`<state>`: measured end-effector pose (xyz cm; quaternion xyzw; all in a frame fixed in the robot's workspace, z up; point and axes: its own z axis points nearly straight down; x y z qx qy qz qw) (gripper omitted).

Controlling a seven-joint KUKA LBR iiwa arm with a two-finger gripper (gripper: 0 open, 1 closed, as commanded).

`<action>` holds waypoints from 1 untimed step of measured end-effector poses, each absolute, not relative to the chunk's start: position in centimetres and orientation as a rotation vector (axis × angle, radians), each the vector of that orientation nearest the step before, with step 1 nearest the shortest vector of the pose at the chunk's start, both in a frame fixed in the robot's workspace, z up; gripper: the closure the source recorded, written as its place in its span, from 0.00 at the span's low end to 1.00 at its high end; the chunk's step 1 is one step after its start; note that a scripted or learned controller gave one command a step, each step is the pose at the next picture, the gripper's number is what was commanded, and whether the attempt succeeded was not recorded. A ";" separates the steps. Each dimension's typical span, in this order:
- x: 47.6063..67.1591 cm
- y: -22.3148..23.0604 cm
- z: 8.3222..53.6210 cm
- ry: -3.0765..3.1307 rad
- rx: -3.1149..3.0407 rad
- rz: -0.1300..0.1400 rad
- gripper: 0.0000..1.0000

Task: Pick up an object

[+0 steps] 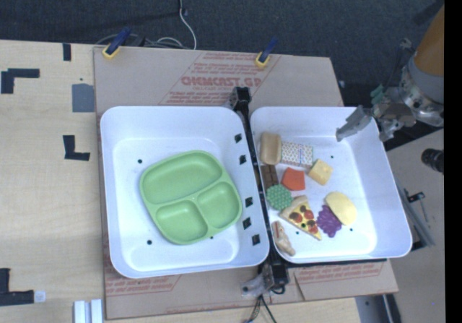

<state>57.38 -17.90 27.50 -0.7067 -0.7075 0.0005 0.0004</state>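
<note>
Right now the end effector [355, 126] hangs over the upper right corner of the right bin [386, 191], at the right side of the frame. I cannot tell if it is clenched or let go, because it looks small and blurry. Nothing seems to be in it.

All the toy food sits in the right bin, so that is where a pick has to happen. The pieces are bunched toward the left side of that bin, near the wall shared with the left bin [115, 170]. A tan bread piece [270, 147] lies at the top of the bunch, with a pale patterned cracker [297, 152] just beside it. Below those are an orange-red block [293, 179], a yellow cheese cube [320, 171] and a green waffle-like piece [279, 196]. Lower down lie a pizza slice [302, 217], purple grapes [328, 222] and a yellow lemon [341, 207]. The grapes and lemon touch each other.

The left bin holds a green divided plate [189, 195], lying flat in the middle.

I think the cheese cube is the easiest one to grab, since it sits a bit apart and nearest the end effector. Pieces that touch could get bumped.
</note>
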 end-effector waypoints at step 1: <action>61.0 -14.6 18.0 -2.222 -2.212 0.006 0.00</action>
